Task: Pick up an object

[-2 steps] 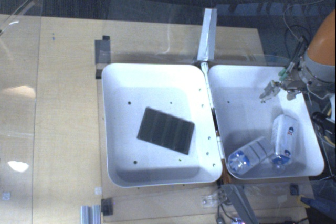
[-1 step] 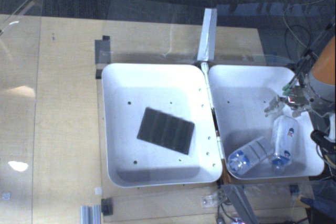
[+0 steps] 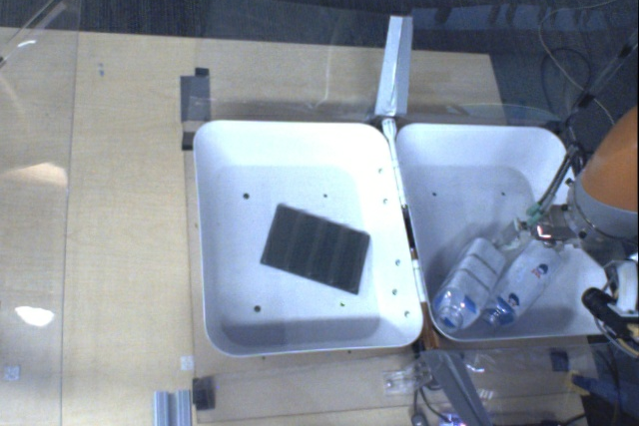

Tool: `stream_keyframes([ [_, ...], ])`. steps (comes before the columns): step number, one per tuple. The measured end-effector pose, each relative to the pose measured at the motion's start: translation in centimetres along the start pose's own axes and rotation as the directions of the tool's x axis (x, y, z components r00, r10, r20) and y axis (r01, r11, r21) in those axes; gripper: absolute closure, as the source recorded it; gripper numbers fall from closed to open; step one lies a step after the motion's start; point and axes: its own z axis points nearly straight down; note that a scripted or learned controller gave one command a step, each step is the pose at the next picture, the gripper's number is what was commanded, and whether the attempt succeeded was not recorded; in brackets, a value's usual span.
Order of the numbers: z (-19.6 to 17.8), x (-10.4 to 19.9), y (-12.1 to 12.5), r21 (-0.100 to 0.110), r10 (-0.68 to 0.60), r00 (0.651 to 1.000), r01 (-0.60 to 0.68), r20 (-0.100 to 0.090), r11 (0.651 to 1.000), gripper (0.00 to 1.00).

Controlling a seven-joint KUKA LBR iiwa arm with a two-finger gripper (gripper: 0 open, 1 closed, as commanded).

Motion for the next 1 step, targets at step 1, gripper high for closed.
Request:
stream_keyframes([
  [1, 2.43, 8.91, 2.54, 0.006, -0.044, 0.999, 0.044, -0.011, 0.999, 0.0],
])
